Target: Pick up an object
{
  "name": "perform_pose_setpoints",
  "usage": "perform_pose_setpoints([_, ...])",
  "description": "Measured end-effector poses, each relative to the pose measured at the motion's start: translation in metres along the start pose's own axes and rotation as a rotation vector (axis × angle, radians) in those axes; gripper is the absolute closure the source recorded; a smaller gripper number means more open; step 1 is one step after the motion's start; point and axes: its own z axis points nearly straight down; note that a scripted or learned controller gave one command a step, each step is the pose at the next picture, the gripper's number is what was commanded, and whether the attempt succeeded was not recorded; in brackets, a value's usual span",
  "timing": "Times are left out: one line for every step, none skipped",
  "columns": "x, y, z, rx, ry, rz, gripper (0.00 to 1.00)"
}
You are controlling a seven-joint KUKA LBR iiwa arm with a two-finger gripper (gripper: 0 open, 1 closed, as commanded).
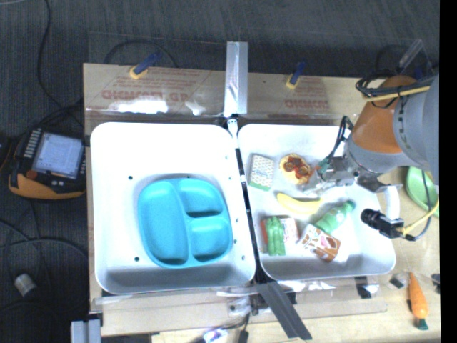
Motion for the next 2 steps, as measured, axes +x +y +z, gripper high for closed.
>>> perform_pose_setpoints([0.045, 0.022, -0.006, 0.018, 0.000, 0.643, 1.00])
perform_pose_setpoints([0.124, -0.031, -0.084, 0.018, 0.002, 0.415, 1.00])
